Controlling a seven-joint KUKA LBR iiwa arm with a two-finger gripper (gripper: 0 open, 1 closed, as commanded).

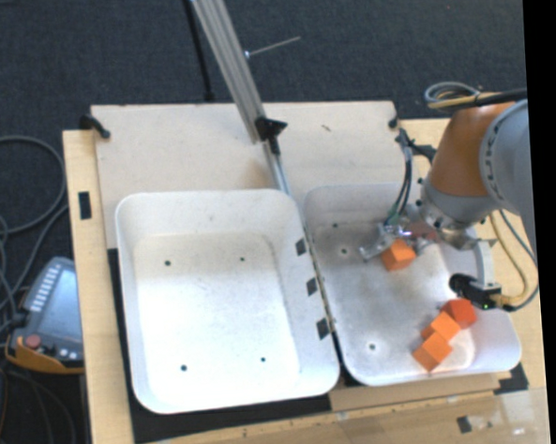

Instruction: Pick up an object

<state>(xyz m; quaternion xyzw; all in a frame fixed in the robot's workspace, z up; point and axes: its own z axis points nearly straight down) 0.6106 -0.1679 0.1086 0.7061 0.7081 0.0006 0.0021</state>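
Note:
A small orange block (399,255) lies in the upper middle of the right bin (361,352). My gripper (395,242) hangs directly over it, at the end of the grey arm with the orange band (462,163) that reaches in from the right. The gripper's body hides the block's top edge, and I cannot make out whether the block touches the gripper. Three more orange pieces sit in the bin's lower right corner: a block (444,325), a second block (433,350) and a rounder reddish piece (462,311).
The left bin (147,224) stands beside the right one, with a ridge between them. A slanted metal rail (236,69) rises behind the bins. Cables (503,287) hang from the arm near the right bin's edge. A handheld pendant (50,310) lies off the bench at the left.

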